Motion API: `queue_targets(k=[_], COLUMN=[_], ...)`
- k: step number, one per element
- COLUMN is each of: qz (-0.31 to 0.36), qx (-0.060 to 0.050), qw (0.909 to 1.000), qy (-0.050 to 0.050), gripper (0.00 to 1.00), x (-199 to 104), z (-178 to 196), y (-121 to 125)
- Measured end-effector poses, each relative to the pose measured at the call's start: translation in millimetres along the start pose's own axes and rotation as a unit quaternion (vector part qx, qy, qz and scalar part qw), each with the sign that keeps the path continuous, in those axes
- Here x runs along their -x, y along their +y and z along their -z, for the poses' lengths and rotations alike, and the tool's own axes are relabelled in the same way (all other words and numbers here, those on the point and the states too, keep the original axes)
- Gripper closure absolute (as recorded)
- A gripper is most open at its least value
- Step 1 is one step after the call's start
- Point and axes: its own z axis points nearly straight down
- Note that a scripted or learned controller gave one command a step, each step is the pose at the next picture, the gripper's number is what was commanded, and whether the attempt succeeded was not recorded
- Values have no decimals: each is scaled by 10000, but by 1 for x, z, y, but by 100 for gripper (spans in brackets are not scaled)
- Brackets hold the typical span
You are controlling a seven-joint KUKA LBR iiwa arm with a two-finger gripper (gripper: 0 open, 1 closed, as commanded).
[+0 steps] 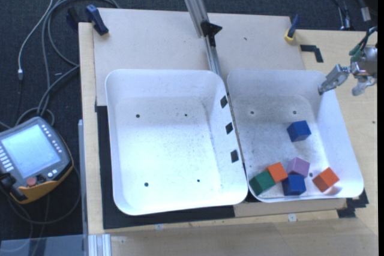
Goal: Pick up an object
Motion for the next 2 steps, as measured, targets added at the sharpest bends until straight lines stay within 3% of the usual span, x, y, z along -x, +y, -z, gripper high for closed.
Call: queue_targets(k=[1, 2], qz=[36, 0], qx=[-38, -37], qw=[10000, 10000], qy=[34, 16], gripper=[0, 0], x=[-58, -33], z=[2, -8], y=[-48, -43])
